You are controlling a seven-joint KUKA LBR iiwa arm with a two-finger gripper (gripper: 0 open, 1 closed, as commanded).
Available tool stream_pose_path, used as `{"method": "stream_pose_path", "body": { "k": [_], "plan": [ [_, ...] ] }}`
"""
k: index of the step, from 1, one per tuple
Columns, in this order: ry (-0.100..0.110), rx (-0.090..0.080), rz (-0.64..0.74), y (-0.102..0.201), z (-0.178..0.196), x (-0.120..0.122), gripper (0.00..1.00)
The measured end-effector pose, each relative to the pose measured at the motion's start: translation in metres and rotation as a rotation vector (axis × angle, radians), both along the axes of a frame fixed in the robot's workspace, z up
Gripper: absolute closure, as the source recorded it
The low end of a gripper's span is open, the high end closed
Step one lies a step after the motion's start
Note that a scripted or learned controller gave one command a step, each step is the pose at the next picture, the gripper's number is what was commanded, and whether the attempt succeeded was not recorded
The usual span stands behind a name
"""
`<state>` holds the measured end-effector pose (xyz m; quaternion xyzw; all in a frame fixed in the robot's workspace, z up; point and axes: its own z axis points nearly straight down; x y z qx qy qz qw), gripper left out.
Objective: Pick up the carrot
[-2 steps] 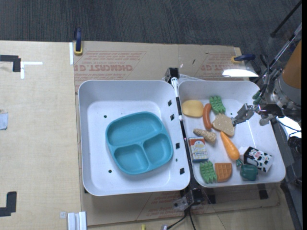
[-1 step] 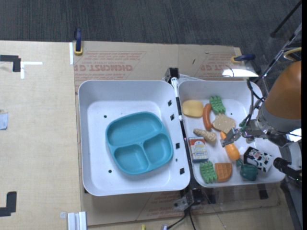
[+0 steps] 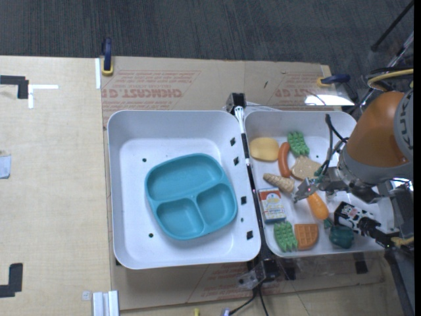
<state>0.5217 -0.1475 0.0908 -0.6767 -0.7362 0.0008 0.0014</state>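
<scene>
Carrot seen lying in right bin, long axis running upper left to lower right, gripper positioned at its upper-left end, fingers spread, nothing grasped.

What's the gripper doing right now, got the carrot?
Gripper: down in the right bin, right beside the carrot; cannot be told whether it grips it.

bench: pale wood
cardboard sheet: lies flat on bench
left bin: on cardboard
right bin: touching beside it

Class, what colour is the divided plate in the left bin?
Blue-green, a teal shade: the divided plate shows clearly in the camera view.
</scene>
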Motion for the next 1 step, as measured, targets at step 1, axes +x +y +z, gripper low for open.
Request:
{"method": "stream_pose_path", "body": {
  "k": [1],
  "plan": [
    [-0.001, 0.000, -0.004, -0.0007, 0.0089, 0.0010, 1.00]
  ]
}}
